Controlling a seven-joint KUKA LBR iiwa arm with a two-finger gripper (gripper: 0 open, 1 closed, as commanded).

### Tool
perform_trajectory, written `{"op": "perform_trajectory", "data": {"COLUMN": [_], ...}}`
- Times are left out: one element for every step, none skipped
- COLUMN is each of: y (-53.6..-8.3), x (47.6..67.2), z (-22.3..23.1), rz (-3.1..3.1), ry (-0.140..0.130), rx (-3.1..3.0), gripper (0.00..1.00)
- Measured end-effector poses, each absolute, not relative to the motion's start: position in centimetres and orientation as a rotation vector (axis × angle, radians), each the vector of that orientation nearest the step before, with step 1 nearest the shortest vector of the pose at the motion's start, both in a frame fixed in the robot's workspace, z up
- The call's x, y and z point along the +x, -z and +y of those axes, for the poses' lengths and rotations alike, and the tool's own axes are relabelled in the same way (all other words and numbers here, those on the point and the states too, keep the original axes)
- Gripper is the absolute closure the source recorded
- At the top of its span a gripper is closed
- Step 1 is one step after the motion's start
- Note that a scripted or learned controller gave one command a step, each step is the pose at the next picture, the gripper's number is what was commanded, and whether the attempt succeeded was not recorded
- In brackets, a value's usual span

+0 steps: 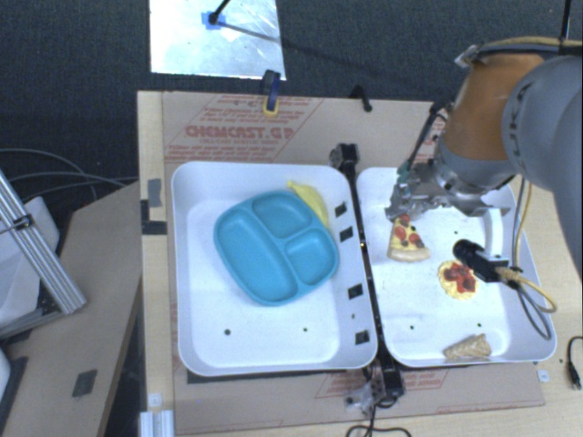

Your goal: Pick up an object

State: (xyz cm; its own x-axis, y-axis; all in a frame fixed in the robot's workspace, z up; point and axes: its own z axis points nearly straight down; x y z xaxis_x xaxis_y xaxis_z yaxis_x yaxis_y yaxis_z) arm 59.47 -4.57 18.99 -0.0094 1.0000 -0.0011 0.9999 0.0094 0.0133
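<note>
In the right bin (pixel 414 340) lie three toy foods. A pizza slice (pixel 406 241) with red dots lies near the bin's upper middle. A round yellow piece with red topping (pixel 456 279) sits to its right, and a tan wedge of bread (pixel 468 346) rests near the front edge. My gripper (pixel 402 207) hangs just above the pizza slice's upper end, its tips close to the slice. The view does not show whether anything sits between the fingers.
The left bin (pixel 205 335) holds a blue divided tray (pixel 276 246) with a yellow banana-like piece (pixel 311 198) at its far edge. A black hinge strip (pixel 357 244) runs between the bins. A cardboard sheet (pixel 239 130) lies under both bins.
</note>
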Motion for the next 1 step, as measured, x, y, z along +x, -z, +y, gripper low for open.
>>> {"op": "perform_trajectory", "data": {"y": [-26.56], "x": [57.66], "z": [3.68], "rz": [2.229], "ry": [-0.007], "rx": [2.211], "gripper": [1.0]}}
